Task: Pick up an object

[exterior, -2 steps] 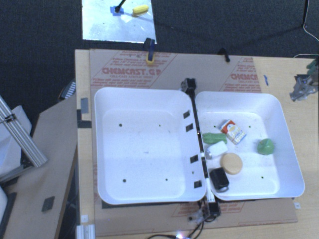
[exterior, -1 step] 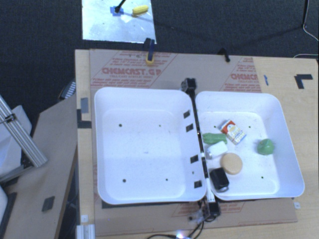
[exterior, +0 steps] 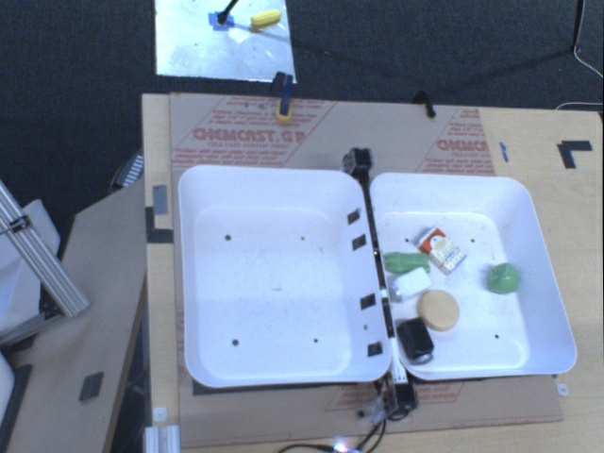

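Two shallow white bins sit side by side on the table (exterior: 236, 125), whose top is covered with a sheet printed in red lettering. The left bin (exterior: 274, 272) shows only its bare floor with a few small dark dots. The right bin (exterior: 528, 253) carries all the loose things, grouped toward its left half. A small red and white packet (exterior: 442, 249) lies near the middle, its long axis running on a diagonal from upper left to lower right. Just left of it a green elongated piece (exterior: 406, 262) lies almost level, its long axis running left to right, with its narrower end toward the divider between the bins. Directly beneath that rests a small white block (exterior: 410, 282), touching or nearly touching the green piece. A round tan disc (exterior: 439, 310) lies flat just below and to the right of the block. A black object (exterior: 415, 339) sits at the bin's lower left corner, its long axis roughly up and down in the view, tilted slightly. A round green lump (exterior: 503, 278) sits apart from the rest, toward the right wall. The state of the hand cannot be told here.
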